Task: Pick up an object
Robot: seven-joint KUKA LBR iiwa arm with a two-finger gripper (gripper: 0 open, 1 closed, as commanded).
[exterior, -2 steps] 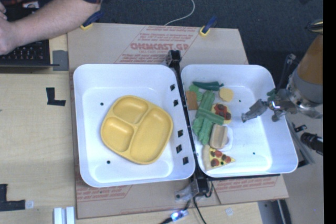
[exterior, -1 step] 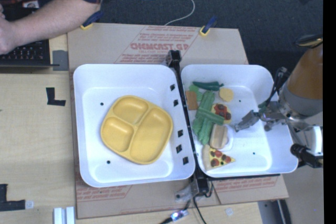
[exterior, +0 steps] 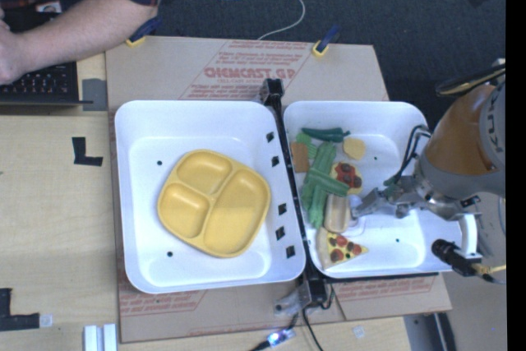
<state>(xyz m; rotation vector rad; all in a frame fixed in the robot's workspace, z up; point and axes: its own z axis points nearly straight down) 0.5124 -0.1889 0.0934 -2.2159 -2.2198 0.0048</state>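
Observation:
In the right bin (exterior: 386, 255) lies a pile of toy food: a green pepper (exterior: 325, 132), green vegetable pieces (exterior: 319, 181), a yellow round piece (exterior: 354, 148), a pizza slice with red dots (exterior: 346, 173), a beige bread-like piece (exterior: 335, 212) and another pizza slice (exterior: 341, 246). My gripper (exterior: 366, 204) reaches in from the right, low over the bin, its tip just right of the beige piece. I see nothing between its fingers.
The left bin (exterior: 136, 177) holds a yellow divided plate (exterior: 214, 203). A person's arm (exterior: 74, 29) rests at the top left beside a keyboard (exterior: 37, 82). Black clips (exterior: 279, 168) line the ridge between the bins. A white cable (exterior: 263, 0) runs behind the cardboard.

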